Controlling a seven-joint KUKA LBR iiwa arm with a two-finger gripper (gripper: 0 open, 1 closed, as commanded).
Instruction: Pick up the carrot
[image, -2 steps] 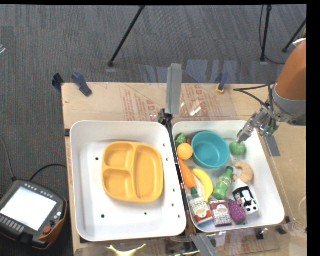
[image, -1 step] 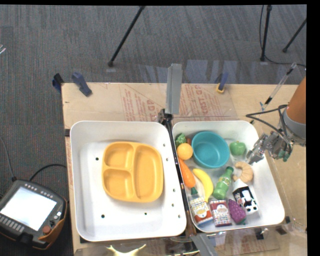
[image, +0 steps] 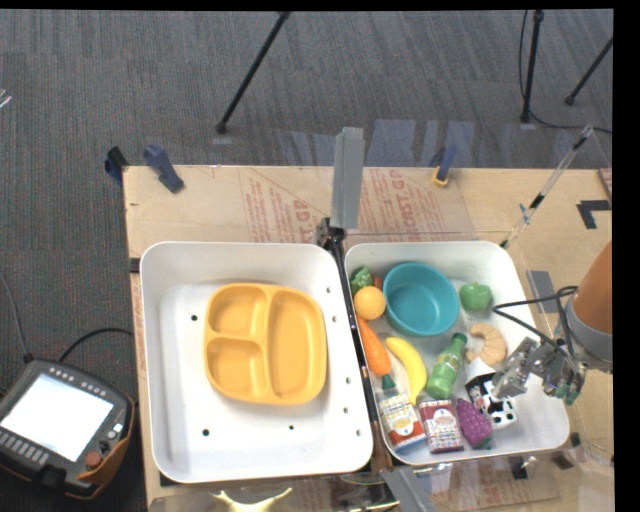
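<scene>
The carrot is orange with a green top and lies along the left wall of the right bin, between an orange fruit and a yellow banana. My gripper hangs low over the right bin's right side, well to the right of the carrot. It is just above a black and white toy. Nothing shows in its grasp.
The right bin also holds a teal bowl, a green lime, a green bottle, a pretzel, a ketchup bottle, a red box and purple grapes. A yellow divided plate lies in the left bin.
</scene>
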